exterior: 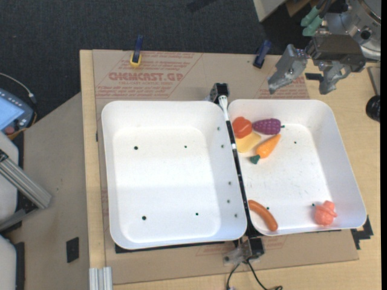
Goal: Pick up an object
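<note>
The right bin (pixel 338 138) holds several toy foods. A red pepper (pixel 242 126), a yellow piece (pixel 247 142), a purple grape bunch (pixel 266 125) and an orange carrot (pixel 266 147) cluster at its far left. A sausage (pixel 263 215) lies at the near left corner, and a pink piece (pixel 325 212) at the near right. My gripper (pixel 305 78) hangs high above the bin's far edge, open, with nothing between its grey fingers (pixel 284 72).
The left bin (pixel 121 125) sits beside the right one on a cardboard sheet (pixel 163 71). Black clips (pixel 219 92) join the bins at the far and near ends. A yellow-blue clamp (pixel 136 54) and a blue clamp (pixel 262 53) stand on the cardboard's far edge.
</note>
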Motion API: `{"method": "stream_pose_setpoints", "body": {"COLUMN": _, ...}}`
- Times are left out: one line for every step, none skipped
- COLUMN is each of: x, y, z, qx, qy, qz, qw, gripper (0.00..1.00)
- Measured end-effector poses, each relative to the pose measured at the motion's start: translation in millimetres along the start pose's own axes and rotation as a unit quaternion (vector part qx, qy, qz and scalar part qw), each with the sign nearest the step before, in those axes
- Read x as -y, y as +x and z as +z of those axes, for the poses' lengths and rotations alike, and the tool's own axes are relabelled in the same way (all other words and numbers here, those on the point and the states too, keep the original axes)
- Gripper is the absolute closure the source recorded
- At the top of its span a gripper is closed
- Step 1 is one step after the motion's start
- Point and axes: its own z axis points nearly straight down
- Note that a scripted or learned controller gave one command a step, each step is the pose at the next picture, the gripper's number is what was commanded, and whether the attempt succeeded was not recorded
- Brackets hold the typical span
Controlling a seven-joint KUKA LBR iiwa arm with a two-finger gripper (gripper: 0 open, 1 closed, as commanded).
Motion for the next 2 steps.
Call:
{"method": "stream_pose_setpoints", "body": {"x": -0.3, "y": -2.0, "z": -3.1, "qx": 0.002, "qy": 0.006, "qz": 0.002, "qw": 1.0000, "gripper": 1.00}}
{"method": "stream_pose_setpoints", "body": {"x": -0.2, "y": -2.0, "z": -2.6, "qx": 0.002, "qy": 0.007, "qz": 0.003, "qw": 1.0000, "gripper": 0.00}}
